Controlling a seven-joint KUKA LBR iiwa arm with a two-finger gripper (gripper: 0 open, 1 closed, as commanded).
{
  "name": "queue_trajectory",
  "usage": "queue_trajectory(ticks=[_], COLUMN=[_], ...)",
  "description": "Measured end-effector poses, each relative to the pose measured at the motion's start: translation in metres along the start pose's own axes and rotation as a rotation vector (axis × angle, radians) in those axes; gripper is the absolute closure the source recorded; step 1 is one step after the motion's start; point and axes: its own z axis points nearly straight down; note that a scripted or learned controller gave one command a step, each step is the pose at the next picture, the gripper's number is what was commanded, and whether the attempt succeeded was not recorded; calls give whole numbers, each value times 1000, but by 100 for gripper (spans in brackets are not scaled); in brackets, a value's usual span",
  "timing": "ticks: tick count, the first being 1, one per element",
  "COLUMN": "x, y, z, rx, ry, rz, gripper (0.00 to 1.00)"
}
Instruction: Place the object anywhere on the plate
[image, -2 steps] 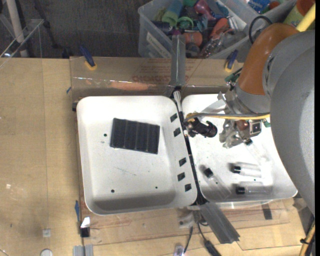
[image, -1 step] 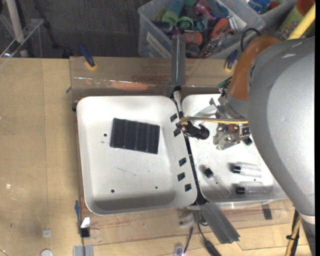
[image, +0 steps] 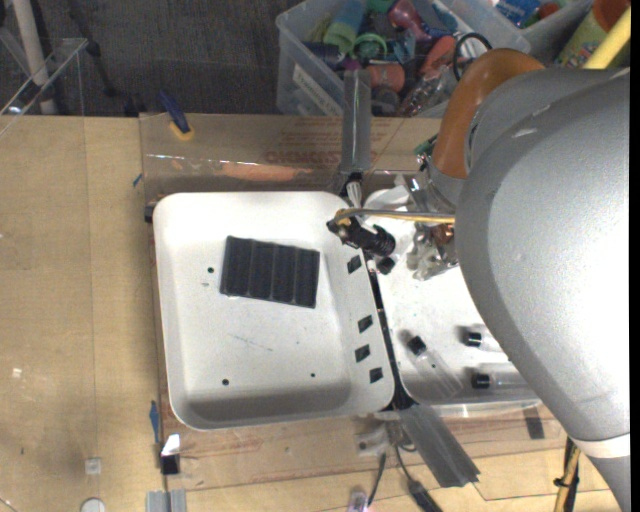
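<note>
Left white bin (image: 190, 390): dark ribbed rectangular plate (image: 270, 270), lying flat.
Jaws: masked by grey arm (image: 540, 250); grip cannot tell.
Advice: likely centre over plate, lower, release gently.

Clear crate (image: 308, 72) of bright toys (image: 372, 45) at the back, blue clip (image: 179, 123) on wooden bench (image: 70, 300)

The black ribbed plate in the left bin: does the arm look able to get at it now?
Probably yes. The black ribbed plate lies flat in the left bin with nothing on it or beside it, and the arm hangs over the right bin next to it.
</note>
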Motion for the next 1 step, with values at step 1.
queue_trajectory(ticks=[1], x=[-10], y=[-45], z=[0], rx=[1], ry=[-3], rz=[-49], gripper=[100])
